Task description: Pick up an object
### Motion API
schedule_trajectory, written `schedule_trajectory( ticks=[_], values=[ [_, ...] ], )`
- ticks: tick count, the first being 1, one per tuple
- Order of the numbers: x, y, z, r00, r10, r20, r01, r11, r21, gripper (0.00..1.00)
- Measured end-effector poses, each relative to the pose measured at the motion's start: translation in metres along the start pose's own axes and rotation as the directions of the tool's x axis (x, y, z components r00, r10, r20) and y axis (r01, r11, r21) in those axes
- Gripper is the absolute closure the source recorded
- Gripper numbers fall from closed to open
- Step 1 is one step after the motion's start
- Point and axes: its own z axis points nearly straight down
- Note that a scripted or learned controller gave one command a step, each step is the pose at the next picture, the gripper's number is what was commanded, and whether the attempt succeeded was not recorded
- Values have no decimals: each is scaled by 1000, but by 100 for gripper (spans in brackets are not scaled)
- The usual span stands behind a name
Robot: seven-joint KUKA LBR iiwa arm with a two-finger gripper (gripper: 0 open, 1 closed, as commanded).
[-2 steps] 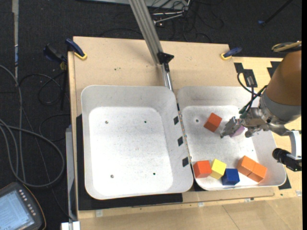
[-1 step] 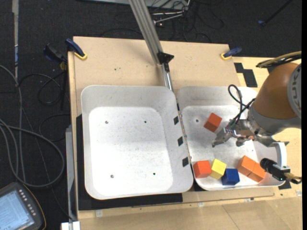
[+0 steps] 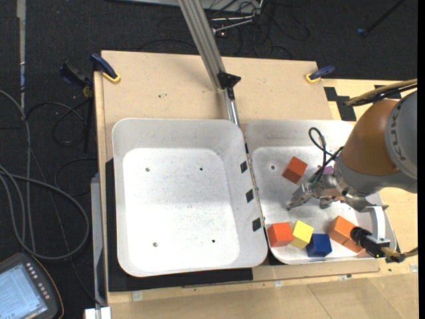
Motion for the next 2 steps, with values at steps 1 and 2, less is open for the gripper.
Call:
schedule_trajectory(
  ticks=[1, 2],
  values=[
    [0, 1, -12, 1000, 0, 0, 0, 1000, -3, 100],
    [6, -2, -58, 1000, -4, 1, 4, 1000, -7, 100]
  ],
)
